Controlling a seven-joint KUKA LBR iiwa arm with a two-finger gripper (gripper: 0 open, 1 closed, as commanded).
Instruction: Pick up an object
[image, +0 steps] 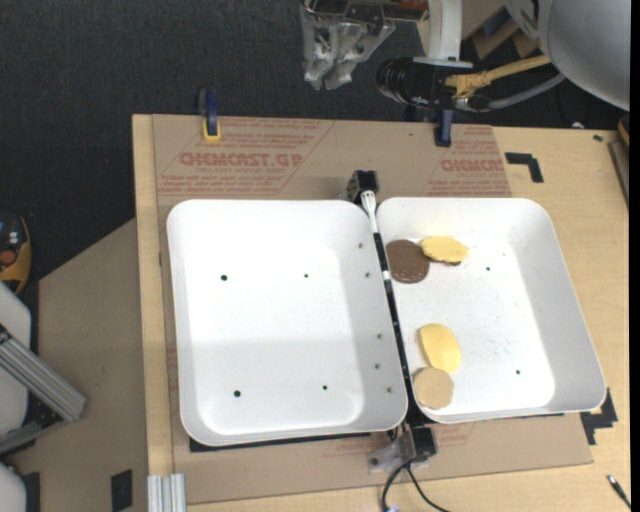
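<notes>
Pincer (340, 45) first: we are seeing it hanging at twelve o'clock, beyond the far edge of the bench (150, 300) and well apart from both bins. We are not finding anything between its fingers, but whether they are parted or pressed together we cannot tell — the shapes blur into one pale clump.

We are looking at four flat pieces in the right bin (530, 300), all crowded toward its nine o'clock side, near the seam with the left bin (270, 310). A brown disc (407, 261) is lying at about ten o'clock, touching a yellow piece (443, 249) just at its two o'clock. Lower down, a second yellow piece (440, 347) is sitting just above a tan disc (433, 388), the two touching or nearly so, at about seven o'clock in the bin.

We are judging that the pick is not yet begun, and the risks are plain. The pieces are thin and lying flat, so fingers coming down may be sliding over them rather than closing around one. The tan disc is hugging the bin's wall, leaving little room for a finger on that side. And because the pieces are paired up, a grasp aimed at one may be nudging its neighbour away — or catching two.
</notes>
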